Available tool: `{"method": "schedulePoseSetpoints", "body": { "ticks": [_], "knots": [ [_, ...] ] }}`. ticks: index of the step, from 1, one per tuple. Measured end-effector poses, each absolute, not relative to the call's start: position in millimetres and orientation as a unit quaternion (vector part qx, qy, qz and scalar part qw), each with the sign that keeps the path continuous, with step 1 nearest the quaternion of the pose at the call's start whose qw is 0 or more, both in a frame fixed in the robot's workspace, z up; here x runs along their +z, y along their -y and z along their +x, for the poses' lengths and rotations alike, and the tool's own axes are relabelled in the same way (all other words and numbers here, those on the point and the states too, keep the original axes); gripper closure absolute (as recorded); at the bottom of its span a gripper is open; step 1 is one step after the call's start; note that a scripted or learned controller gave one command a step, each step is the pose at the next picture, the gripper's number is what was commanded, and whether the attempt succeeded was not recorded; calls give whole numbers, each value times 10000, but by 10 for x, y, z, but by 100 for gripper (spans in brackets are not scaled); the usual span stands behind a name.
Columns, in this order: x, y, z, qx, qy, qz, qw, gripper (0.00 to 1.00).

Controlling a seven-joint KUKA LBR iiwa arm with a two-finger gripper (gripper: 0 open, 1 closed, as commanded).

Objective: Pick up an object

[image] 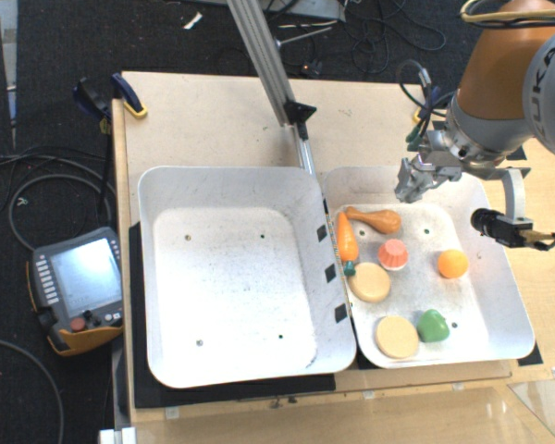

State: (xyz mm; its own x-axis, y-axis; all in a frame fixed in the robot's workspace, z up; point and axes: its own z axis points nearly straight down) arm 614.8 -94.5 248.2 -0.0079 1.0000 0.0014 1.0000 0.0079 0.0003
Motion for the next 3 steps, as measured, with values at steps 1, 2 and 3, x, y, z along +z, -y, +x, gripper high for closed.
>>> {"method": "schedulePoseSetpoints", "body": {
  "ticks": [1,2,3],
  "knots": [
    [2474,491,6058,-1,7097,-7045,10,100],
    [2355,-68,5816,4,7100,-7042,19,100],
    [2408,-522,5686,-3,7100,-7042,12,100]
  ]
}}
